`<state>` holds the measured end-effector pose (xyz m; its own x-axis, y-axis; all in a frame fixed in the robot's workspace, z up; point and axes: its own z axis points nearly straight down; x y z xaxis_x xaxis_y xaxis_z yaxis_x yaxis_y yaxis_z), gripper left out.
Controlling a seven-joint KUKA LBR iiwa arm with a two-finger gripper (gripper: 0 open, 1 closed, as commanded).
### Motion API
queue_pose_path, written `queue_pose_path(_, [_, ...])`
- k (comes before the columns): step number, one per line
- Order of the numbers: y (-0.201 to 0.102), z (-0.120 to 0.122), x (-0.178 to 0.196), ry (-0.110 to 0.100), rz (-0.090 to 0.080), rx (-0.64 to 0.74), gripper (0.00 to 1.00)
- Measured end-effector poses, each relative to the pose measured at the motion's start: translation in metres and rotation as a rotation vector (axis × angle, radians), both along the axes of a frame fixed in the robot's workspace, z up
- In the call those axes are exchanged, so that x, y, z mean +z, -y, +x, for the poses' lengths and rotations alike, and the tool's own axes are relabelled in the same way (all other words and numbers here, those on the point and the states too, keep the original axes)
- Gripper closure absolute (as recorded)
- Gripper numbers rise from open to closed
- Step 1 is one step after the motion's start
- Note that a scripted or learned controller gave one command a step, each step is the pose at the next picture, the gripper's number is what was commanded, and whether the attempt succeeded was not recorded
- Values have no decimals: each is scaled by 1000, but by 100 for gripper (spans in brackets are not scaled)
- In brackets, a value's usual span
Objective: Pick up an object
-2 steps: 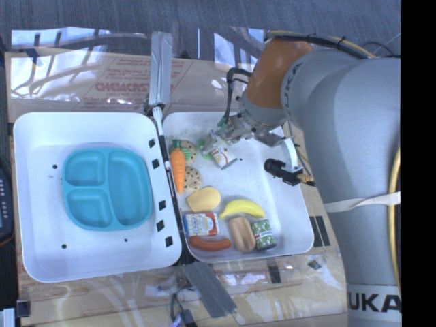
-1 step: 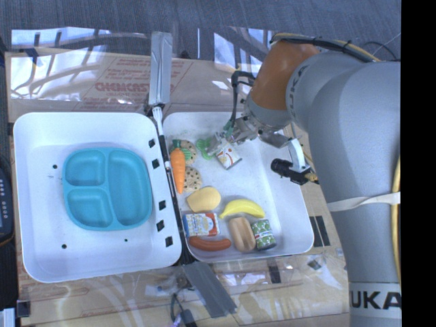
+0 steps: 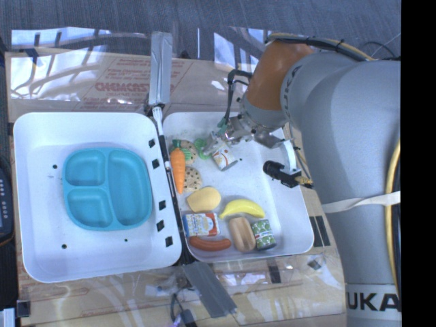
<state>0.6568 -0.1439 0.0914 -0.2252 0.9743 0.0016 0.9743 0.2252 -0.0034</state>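
Observation:
My gripper (image 3: 222, 146) is low over the back of the right bin (image 3: 289, 213), hanging from the grey arm with its orange band. Directly under its tip lies a small white and orange item (image 3: 224, 160), and a green toy (image 3: 201, 145) sits just to its left. Whether the gripper touches either one is unclear. In the same bin are a carrot (image 3: 177, 169), a dotted cookie (image 3: 193, 178), a yellow lemon-like piece (image 3: 204, 199), a banana (image 3: 242, 208), a bread roll (image 3: 240, 234), a green can (image 3: 263, 234), a juice box (image 3: 201, 223) and a sausage (image 3: 210, 244).
The left bin (image 3: 34, 148) holds a blue divided plate (image 3: 107, 187). A black clip-like part (image 3: 281, 173) sticks out from the arm over the right bin. The arm's grey body covers the bench's right side.

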Motion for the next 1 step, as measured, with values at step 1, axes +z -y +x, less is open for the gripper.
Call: queue_pose_path(1, [-1, 0, 0, -1, 0, 26, 100])
